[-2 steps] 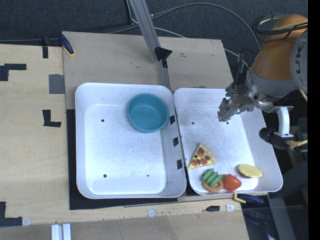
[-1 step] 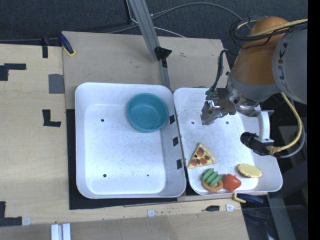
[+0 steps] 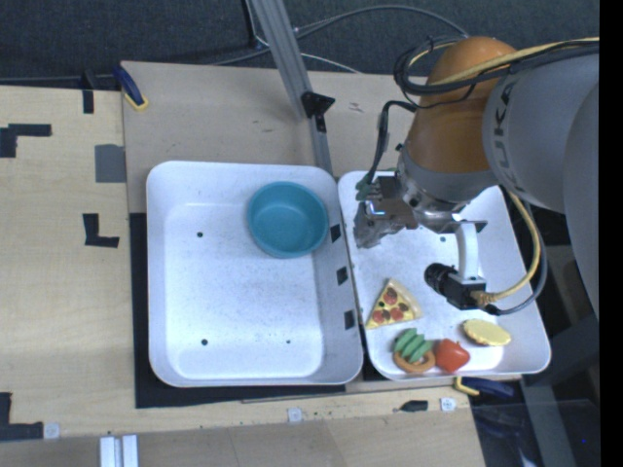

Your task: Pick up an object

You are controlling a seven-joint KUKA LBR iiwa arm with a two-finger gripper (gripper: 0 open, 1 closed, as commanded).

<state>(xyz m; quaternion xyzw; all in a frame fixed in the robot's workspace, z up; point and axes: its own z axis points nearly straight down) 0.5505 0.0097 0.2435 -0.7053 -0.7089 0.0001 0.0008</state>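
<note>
On the left side of the bench sits the first white bin, and a blue bowl stands upright near its upper right corner, close to the wall that divides it from its neighbour. A grey pole slants down from the top edge to the seam between the two bins. Just beyond that seam lies the right bin, where I hang over the upper left part. My gripper points down at the bin floor near the dividing wall; I cannot tell from this angle whether my fingers are spread or closed, and nothing shows between them. Below me, apart from my tip, a pizza slice lies flat with its point toward me. Nearer the front wall a green and orange toy lies, with a red toy just beside it on its right. A black piece hangs from my wrist hardware over the middle of the bin, joined to a white bracket. Farther right, a yellow toy lies near the front right corner. My orange band and grey arm fill the upper right, with a yellow cable looping down past the bin's right side.
</note>
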